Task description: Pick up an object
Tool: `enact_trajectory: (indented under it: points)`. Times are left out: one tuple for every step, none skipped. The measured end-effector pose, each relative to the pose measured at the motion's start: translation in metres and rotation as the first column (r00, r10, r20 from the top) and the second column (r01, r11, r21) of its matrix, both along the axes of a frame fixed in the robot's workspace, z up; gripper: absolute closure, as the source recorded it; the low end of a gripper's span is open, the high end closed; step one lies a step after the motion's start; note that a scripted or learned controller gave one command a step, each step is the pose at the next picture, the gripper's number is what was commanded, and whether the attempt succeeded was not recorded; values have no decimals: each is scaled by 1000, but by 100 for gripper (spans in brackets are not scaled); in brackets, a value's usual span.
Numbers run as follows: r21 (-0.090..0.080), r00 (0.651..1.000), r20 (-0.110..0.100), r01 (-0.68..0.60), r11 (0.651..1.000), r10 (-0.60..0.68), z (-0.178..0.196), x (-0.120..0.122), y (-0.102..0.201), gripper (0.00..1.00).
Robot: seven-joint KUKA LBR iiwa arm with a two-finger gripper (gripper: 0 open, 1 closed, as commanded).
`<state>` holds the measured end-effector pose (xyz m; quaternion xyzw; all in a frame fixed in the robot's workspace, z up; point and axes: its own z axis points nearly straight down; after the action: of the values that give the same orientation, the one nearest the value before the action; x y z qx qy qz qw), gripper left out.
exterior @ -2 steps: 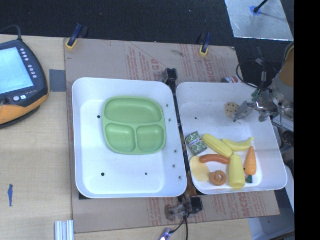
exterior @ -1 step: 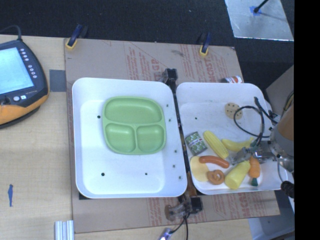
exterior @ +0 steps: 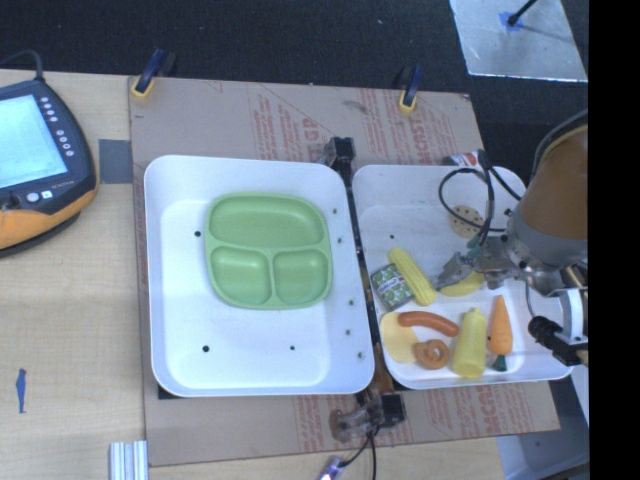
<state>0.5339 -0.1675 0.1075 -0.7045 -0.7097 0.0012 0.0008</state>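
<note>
- The arm enters at the right edge of the frame, its orange band showing above the grey wrist.
- The gripper hangs low over the middle of the right bin, its fingers pointing left; they look close together, but I cannot tell whether they grip anything.
- A yellow piece lies just below the fingertips, touching or nearly touching them.
- A corn cob lies at a slant left of the gripper, with a small green packet against its lower left side.
- Along the bin's lower part: a sausage, a brown ring, a pale yellow piece standing upright in the picture, and a carrot at the right.
- The left bin holds a green divided plate in its upper half.
- A pendant with a screen sits at the left edge of the frame on the bench.
- Two clamps grip the cardboard sheet along its top edge.
</note>
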Motion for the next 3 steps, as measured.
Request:
enact_trajectory:
  points:
    - [-2,1000,-2,-2,1000,2,10,0,-1,100]
    - [-2,1000,-2,-4,1000,4,10,0,-1,0]
    - [-8,1000,6,5,1000,-5,-14,53,72,0]
